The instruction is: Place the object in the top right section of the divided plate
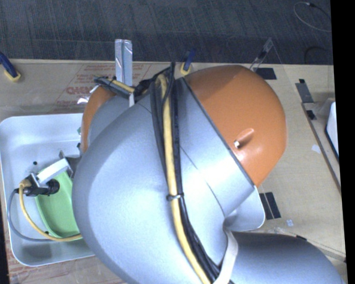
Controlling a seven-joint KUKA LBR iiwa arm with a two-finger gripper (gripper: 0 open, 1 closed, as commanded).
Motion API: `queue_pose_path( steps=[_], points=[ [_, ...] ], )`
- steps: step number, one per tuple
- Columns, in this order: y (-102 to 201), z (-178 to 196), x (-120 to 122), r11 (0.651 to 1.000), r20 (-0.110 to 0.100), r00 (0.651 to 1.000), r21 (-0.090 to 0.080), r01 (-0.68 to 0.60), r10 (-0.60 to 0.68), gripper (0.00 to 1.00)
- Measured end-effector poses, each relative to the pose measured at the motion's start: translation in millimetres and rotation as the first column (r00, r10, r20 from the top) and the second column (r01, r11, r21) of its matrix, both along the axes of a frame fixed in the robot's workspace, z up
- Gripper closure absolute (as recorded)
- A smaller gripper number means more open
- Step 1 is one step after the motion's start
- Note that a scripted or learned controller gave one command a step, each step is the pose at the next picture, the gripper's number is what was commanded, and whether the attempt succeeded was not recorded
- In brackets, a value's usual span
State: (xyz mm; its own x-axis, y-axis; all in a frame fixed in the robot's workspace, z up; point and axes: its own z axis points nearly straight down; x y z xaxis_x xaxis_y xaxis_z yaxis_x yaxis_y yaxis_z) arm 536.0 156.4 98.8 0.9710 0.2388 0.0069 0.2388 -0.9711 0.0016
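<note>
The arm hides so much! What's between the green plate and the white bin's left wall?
In the camera view, bare bin floor lies between the green plate and the white bin's left wall, crossed by the robot's yellow cable.

1 plate [55,215] in L bin [21,137]; arm [138,189] over both, from R.

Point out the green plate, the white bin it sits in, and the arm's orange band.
green plate [57,213], camera view: its exposed green surface.
white bin [33,141], camera view: bare floor near upper left corner.
orange band [248,116], camera view: middle of its rounded surface.
</note>
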Motion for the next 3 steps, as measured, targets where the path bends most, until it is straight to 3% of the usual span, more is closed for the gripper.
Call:
queue_pose_path(
  steps=[1,2,3],
  points=[
    [24,180,58,0.998,-0.007,0.998,-0.001,-0.059,0.059,1.00],
    [8,316,-6,0.999,-0.006,0.999,-0.002,0.033,-0.033,1.00],
    [-3,326,-54,1.000,-0.007,1.000,-0.004,0.003,-0.003,1.00]
  ],
)
